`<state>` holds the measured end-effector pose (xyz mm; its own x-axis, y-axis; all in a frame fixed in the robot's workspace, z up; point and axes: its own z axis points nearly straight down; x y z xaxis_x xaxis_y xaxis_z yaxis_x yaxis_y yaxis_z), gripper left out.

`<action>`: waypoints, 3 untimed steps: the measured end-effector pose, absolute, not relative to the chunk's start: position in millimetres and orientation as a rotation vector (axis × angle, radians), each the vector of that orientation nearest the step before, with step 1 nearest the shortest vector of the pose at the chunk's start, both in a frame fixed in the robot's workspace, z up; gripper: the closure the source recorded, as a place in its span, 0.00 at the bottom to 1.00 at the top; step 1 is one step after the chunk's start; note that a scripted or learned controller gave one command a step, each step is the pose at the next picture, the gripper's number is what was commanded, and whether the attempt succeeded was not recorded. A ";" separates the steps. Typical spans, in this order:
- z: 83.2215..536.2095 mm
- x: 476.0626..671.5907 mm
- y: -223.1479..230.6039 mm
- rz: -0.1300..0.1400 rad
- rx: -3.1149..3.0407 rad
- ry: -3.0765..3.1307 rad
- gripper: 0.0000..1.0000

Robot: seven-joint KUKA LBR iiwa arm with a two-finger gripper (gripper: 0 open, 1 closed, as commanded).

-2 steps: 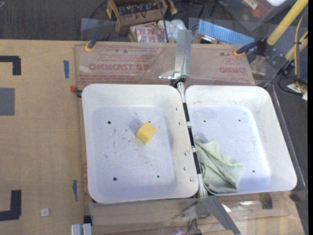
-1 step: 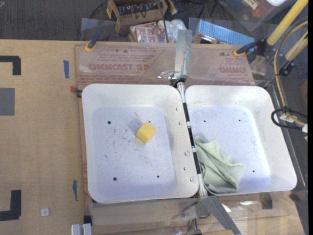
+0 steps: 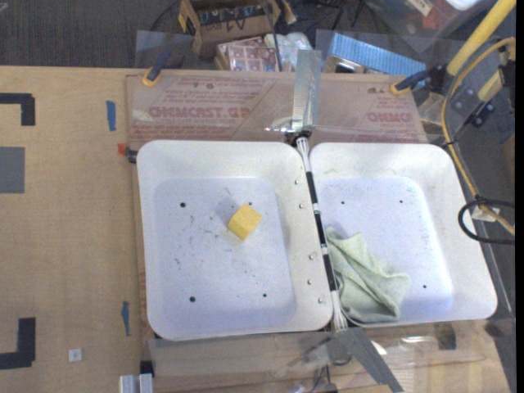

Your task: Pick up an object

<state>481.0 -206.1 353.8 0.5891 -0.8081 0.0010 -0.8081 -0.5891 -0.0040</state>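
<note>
A small yellow block [image 3: 244, 222] sits on the floor of the left bin [image 3: 164, 318], a little above its middle (tilted cornerwise to the walls). In the right bin [image 3: 467, 301], a crumpled pale-green cloth [image 3: 367, 278] lies against the near-left corner — touching the divider [image 3: 315, 219] between the bins.

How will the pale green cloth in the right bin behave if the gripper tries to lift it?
The cloth lies crumpled in soft folds, so it is probably floppy and would drape and sag. It looks thin, so likely light. It lies against the right bin wall, so a push may just bunch it.
</note>
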 end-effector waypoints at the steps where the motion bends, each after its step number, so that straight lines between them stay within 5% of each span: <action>1: 435.2 491.2 -192.1 -0.007 -3.030 0.813 1.00; 2: 434.9 500.8 -220.9 -0.006 -3.115 0.368 1.00; 3: 377.6 532.2 -220.7 -0.004 -3.121 0.312 1.00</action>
